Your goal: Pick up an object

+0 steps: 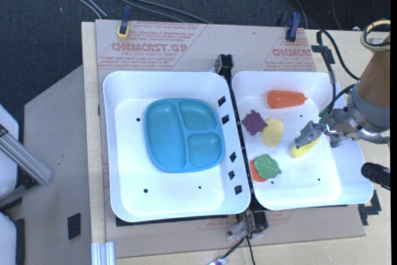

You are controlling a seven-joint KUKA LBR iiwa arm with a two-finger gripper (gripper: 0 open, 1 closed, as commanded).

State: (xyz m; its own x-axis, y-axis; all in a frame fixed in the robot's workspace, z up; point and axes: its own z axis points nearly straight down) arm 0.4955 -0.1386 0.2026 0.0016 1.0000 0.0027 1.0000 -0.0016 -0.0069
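The right bin (pixel 322 192) holds several toy foods. An orange carrot (pixel 286 98) lies at its back. A purple grape bunch (pixel 253 122) and a yellow lemon-like piece (pixel 272 132) sit near its left wall. A green and orange piece (pixel 265 167) lies toward the front. A small yellow banana-like piece (pixel 301 149) lies in the middle of the bin. My gripper (pixel 307 135) reaches in from the right and sits low, right over that yellow piece, touching or nearly touching its upper edge.
The left bin (pixel 124 183) holds a blue divided plate (pixel 184 133). A black divider with clips (pixel 229 133) runs between the bins. The grey arm with its orange band (pixel 375 87) and cables overhang the right bin's right edge.
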